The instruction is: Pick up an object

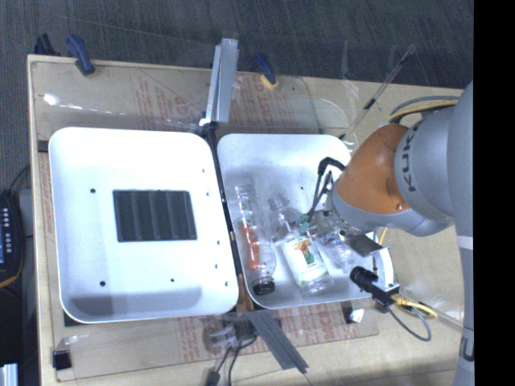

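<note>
The right bin (273, 153) holds several clear plastic bottles. One with orange liquid and a black cap (254, 252) lies along the bin's left wall. A second clear bottle (281, 210) lies in the middle. A third with a white, green and orange label (306, 264) lies near the front wall. My gripper (315, 228) hangs low over the bin's right half, just above the labelled bottle's upper end. The wrist with its orange band (370, 182) covers the bin's right side. I see nothing lifted off the bin floor.
The left bin (80, 175) has a dark ribbed rectangular patch (154, 215) in its middle. A metal divider bar (220, 83) stands at the back between the bins. Blue clamps (80, 55) hold the board's far edge.
</note>
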`<state>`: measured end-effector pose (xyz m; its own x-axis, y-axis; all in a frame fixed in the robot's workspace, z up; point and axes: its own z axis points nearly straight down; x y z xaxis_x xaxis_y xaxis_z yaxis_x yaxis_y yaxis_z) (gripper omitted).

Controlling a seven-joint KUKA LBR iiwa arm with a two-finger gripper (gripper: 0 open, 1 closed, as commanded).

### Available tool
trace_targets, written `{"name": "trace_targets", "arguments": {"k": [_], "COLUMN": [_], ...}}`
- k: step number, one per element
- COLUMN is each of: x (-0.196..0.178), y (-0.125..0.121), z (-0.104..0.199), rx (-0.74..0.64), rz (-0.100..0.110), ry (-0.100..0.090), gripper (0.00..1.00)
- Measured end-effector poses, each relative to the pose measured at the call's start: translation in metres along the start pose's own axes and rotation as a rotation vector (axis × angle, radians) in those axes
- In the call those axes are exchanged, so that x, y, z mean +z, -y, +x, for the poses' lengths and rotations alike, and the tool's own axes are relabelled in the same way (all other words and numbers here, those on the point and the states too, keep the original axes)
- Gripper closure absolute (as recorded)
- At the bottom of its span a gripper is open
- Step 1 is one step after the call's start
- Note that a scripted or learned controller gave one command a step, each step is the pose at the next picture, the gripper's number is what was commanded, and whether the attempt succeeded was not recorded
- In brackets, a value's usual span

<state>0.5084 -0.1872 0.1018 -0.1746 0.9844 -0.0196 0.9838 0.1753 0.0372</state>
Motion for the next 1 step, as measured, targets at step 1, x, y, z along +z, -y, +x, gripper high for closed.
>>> {"name": "trace_targets", "arguments": {"k": [1], "x": [-0.0928], "y": [-0.0346], "z": [0.0095], "rx": [-0.137], "rz": [0.035], "ry": [-0.021], "gripper": [1.00]}}
